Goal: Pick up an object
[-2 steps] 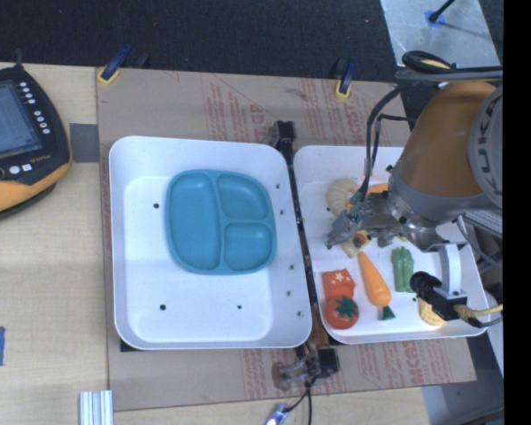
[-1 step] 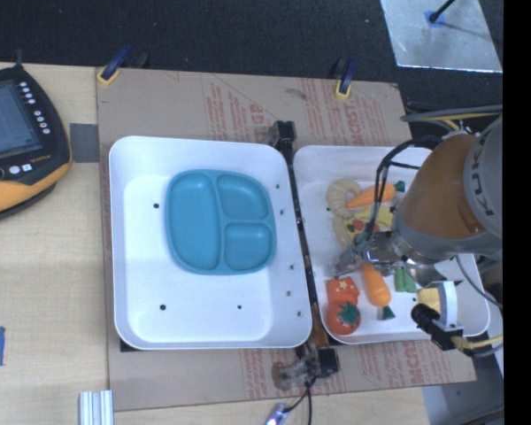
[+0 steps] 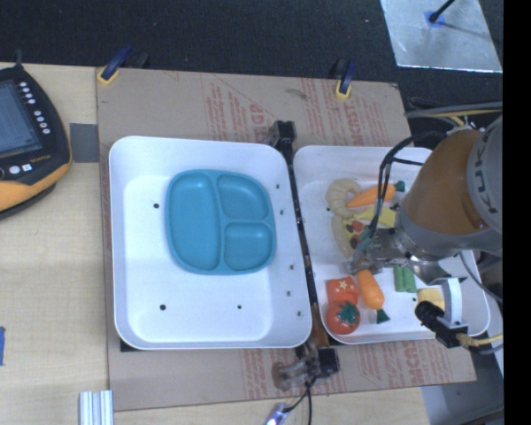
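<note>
We take the likeliest target to be the orange carrot-shaped piece point(image 3: 370, 289), lying just below and slightly right of the gripper point(image 3: 369, 253), apparently touching it or nearly so; nothing looks lifted, so we judge the pick not yet made, with closing and raising left to do. We cannot tell how the gripper is set or whether it has anything, since the wrist and the orange-banded arm point(image 3: 447, 193) cover it from above. Just down-left of the tool we count one red tomato-like toy point(image 3: 342, 319) and one small red block point(image 3: 341, 289) above it. Up from the tool lies a second orange carrot-like piece point(image 3: 370, 197), resting beside a pale beige ring-shaped item point(image 3: 342, 193). To the tool's right, one green piece point(image 3: 404, 279) sits close by the arm. A few smaller bits under the gripper are too cluttered to count. All of these sit in the right bin point(image 3: 314, 162). Well to the tool's left, the left bin point(image 3: 124, 237) holds one blue divided plate point(image 3: 219, 220) with three compartments. Farther left still, one tablet-like pendant point(image 3: 18, 144) rests on the bench. Two bins in all.
</note>
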You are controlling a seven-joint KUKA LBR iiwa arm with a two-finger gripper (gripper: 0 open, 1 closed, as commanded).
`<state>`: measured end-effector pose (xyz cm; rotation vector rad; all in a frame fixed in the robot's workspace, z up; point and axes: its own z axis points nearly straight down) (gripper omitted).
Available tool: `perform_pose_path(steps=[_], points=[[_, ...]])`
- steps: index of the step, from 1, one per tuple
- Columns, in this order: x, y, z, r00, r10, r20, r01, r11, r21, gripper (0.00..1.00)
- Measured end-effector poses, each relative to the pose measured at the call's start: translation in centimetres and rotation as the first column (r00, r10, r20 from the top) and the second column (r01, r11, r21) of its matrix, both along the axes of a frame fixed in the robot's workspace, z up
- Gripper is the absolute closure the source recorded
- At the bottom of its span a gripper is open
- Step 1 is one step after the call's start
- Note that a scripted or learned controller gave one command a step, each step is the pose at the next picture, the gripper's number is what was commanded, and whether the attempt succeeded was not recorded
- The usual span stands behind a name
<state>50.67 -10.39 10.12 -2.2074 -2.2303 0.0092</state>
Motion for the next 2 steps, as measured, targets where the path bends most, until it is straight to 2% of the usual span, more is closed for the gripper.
perform_pose_path(steps=[1,2], points=[[-3.0,6.0,10.2,1.000,-0.005,0.004,0.005,1.000,0.003,1.00],[-3.0,8.0,12.4,1.000,-0.006,0.005,0.006,1.000,0.002,1.00]])
